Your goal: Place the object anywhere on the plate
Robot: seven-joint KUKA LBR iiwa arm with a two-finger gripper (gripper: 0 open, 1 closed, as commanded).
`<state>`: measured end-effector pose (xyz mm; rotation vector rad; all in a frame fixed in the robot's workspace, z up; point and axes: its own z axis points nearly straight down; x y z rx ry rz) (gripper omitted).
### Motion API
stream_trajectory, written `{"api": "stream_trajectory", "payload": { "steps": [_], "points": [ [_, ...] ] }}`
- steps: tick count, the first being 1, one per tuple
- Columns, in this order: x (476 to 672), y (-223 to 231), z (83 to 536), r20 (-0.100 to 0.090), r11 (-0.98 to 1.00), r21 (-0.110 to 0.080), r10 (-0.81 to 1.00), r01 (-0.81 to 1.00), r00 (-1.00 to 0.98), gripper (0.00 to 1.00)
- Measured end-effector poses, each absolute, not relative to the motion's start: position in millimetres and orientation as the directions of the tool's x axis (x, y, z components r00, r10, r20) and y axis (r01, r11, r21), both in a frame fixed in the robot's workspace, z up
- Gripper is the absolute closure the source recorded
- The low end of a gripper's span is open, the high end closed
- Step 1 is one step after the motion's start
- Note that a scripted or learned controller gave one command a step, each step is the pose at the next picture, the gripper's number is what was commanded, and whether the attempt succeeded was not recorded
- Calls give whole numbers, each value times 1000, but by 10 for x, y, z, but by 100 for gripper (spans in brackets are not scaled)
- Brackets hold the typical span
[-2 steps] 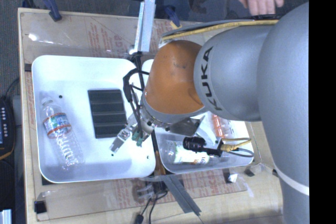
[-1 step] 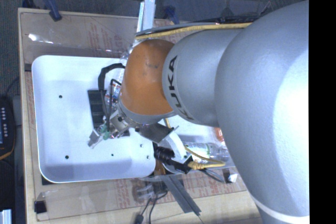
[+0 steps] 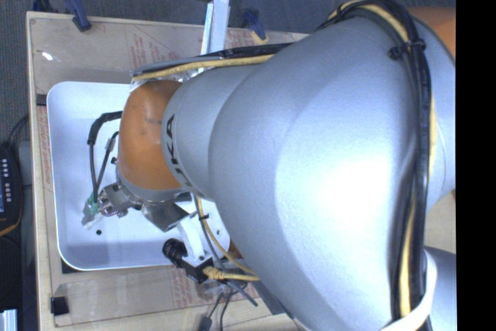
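Nearest, the grey arm (image 3: 310,167) hid most of the bench, so where the object and plate lay could not be told. Farther left, the gripper (image 3: 99,207) hung low in the left bin (image 3: 70,120), its grip unreadable: probably the pick-up step, with a lift next to confirm a catch.

Smooth white bin (image 3: 66,167), glossy grey arm (image 3: 325,167)
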<state>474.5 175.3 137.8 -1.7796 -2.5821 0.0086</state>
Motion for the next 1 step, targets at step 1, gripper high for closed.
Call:
{"api": "stream_trajectory", "payload": {
  "steps": [1],
  "points": [
    [5030,1906,1886,1,412,-3,911,911,-412,0]
  ]
}}
